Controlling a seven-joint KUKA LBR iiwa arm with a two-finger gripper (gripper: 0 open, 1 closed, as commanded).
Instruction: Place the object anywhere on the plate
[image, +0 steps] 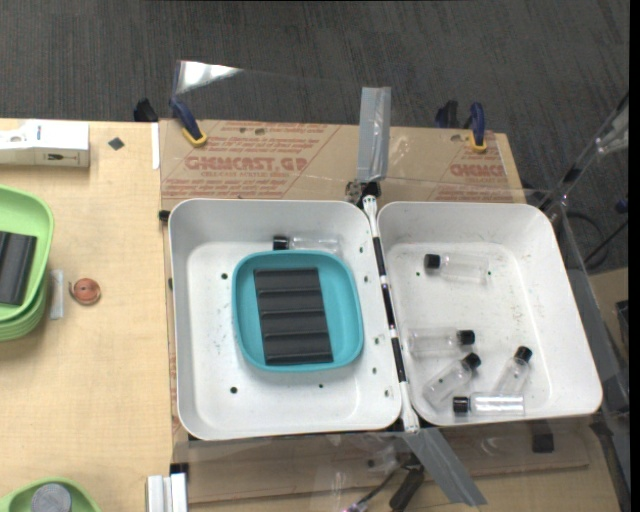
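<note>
Clear vials (487, 404) look light, slick and breakable, best pinched mid-body for the teal plate (298, 310). The hand's state can't be told.

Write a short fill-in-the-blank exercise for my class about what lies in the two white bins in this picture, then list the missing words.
1. The teal plate sits in the ____ bin.
2. On the plate lies a ridged insert coloured ____.
3. Most of the clear vials, such as this one, lie in the ____ bin.
4. Each vial has a ____ cap.

Missing words: left; black; right; black
</note>
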